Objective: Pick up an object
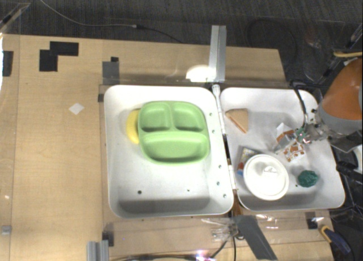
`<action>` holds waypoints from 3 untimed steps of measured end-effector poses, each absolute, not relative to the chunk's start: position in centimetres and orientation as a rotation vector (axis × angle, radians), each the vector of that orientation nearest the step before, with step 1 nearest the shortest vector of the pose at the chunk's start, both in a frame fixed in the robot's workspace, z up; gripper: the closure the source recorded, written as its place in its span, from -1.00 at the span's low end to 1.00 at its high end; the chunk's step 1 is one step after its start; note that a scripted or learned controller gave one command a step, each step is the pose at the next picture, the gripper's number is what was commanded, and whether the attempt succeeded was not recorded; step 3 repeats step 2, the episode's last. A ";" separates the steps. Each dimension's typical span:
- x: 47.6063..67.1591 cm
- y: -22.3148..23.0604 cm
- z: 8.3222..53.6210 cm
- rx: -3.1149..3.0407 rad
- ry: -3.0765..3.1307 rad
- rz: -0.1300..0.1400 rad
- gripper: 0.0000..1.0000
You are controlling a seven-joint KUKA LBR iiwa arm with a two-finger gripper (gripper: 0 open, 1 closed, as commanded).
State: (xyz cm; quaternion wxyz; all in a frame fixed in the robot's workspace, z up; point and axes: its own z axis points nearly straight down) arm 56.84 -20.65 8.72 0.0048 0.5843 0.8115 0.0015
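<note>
The right bin (317,197) holds a tan wedge (238,120), a white round bowl (265,176), a small dark green lump (308,179) and a small orange-and-white patterned packet (291,147). The arm's orange band (343,92) shows at the right edge. My gripper (302,135) reaches down over the right bin's right half, right at the upper edge of the patterned packet. I cannot make out whether it touches the packet. A dark flat item (245,156) pokes out from under the bowl's left side.
The left bin (170,194) carries a green divided plate (172,131) with a yellow object (131,126) half tucked under its left edge. A metal post (218,55) stands behind the seam between the bins. Cables lie at the far right.
</note>
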 end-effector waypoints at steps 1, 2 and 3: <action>57.1 -20.6 9.8 1.826 2.539 0.009 1.00; 59.0 -10.1 23.5 1.844 2.538 0.004 1.00; 59.0 -10.1 23.5 1.844 2.538 0.004 1.00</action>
